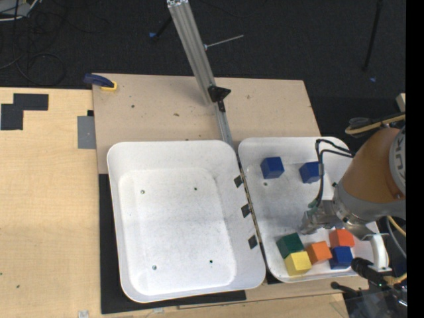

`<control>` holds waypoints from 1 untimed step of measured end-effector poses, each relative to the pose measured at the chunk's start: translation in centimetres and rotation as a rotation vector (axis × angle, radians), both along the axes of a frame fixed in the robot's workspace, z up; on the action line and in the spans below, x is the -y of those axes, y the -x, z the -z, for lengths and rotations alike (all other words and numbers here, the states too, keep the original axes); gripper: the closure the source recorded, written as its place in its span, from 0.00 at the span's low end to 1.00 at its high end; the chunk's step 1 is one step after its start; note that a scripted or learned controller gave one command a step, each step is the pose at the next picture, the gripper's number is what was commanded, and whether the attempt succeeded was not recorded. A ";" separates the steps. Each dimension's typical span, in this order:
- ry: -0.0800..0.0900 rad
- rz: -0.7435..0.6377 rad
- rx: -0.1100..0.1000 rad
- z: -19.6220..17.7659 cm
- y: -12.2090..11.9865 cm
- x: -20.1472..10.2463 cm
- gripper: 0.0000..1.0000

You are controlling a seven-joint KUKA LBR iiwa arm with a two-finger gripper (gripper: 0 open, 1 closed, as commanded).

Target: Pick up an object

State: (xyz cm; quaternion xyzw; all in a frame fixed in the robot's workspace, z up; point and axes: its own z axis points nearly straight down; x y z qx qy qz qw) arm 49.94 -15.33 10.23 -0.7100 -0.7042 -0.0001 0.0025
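Nearest the camera, along the front edge of the right bin (pixel 301 143), sits a cluster of blocks: a yellow block (pixel 297 262) at the front, a dark green block (pixel 289 245) just behind it and touching or nearly touching it, an orange block (pixel 319 251) just to the right of the yellow one, a blue block (pixel 341 256) beside that, and a red-orange block (pixel 342 238) just behind the blue one. Directly above this cluster hangs the gripper (pixel 314 221), at the end of the grey arm (pixel 371 177) with its orange band, which reaches in from the right. Whether its tips are spread or pressed together cannot be told from this angle, and no block can be seen between them; it sits just behind the green and orange blocks, close over the bin floor.

Beside it, the left bin (pixel 173 152) lies edge to edge with the right one, joined by small black clips (pixel 246 210) along the shared rim.

Farther back in the right bin, two more blue blocks stand apart from the cluster: one (pixel 272 167) near the left wall and another (pixel 309 171) to its right, partly behind a black cable.

Beyond the bins, a slanted aluminium rail (pixel 195 48) rises from the wooden bench (pixel 199 108), and a blue-and-yellow clamp (pixel 101 81) sits at the bench's far left corner.
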 end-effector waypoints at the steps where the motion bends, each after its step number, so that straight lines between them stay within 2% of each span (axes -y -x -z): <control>1: 0.004 -0.002 0.005 -5.7 0.9 0.2 1.00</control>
